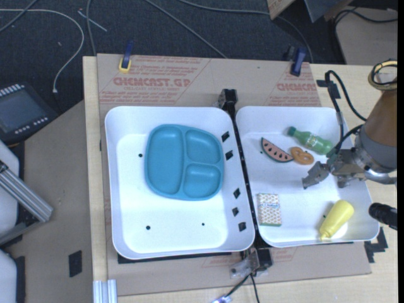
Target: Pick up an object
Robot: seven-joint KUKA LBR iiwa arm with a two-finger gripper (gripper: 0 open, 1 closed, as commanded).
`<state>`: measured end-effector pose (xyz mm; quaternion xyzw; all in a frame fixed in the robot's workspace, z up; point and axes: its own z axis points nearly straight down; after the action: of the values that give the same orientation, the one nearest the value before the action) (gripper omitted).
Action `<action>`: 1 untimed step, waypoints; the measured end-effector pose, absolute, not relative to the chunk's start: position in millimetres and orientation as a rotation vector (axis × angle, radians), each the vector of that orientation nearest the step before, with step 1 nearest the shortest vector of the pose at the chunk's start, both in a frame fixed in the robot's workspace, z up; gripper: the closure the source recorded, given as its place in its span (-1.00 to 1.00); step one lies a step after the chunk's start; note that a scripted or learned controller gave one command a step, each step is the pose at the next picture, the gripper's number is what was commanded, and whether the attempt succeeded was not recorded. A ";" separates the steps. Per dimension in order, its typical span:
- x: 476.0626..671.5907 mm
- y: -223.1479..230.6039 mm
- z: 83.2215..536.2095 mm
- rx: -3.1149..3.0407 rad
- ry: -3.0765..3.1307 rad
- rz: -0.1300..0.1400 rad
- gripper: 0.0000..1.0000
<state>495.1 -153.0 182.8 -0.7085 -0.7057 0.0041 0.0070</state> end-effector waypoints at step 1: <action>498.5 -152.5 189.7 -2.220 -2.220 0.000 -1.00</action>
<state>498.5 -152.5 189.7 -0.7070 -0.7072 0.0001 0.0010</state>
